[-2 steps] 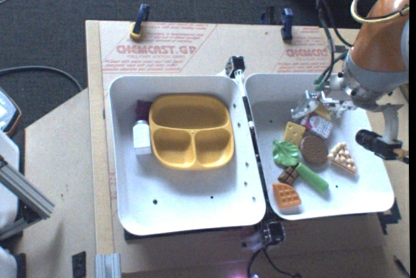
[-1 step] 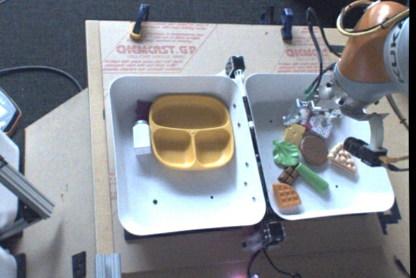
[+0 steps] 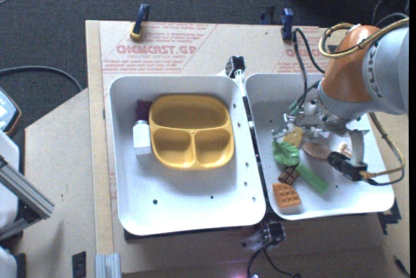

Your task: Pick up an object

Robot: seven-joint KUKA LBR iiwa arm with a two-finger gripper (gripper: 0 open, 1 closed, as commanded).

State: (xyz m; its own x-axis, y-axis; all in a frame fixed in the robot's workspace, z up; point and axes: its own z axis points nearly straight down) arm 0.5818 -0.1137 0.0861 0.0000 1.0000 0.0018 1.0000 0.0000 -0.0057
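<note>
My gripper (image 3: 290, 130) reaches down into the right bin (image 3: 260, 91), just above a small pile of toy food. Under it lie a pale yellowish piece (image 3: 294, 138), a green leafy piece (image 3: 285, 153) and a tan round piece (image 3: 316, 150). A brown chocolate block (image 3: 288, 175), a green stick (image 3: 312, 178) and an orange waffle (image 3: 286, 197) lie nearer the bin's front. The wrist hides the fingers' gap, and nothing shows plainly between them.
The left bin (image 3: 123, 140) holds a yellow divided tray (image 3: 191, 130), a small white bottle (image 3: 142, 137) and a dark purple item (image 3: 143, 107) beside it. A ridge (image 3: 249, 134) separates the bins. Cables trail from the wrist over the right bin's right side.
</note>
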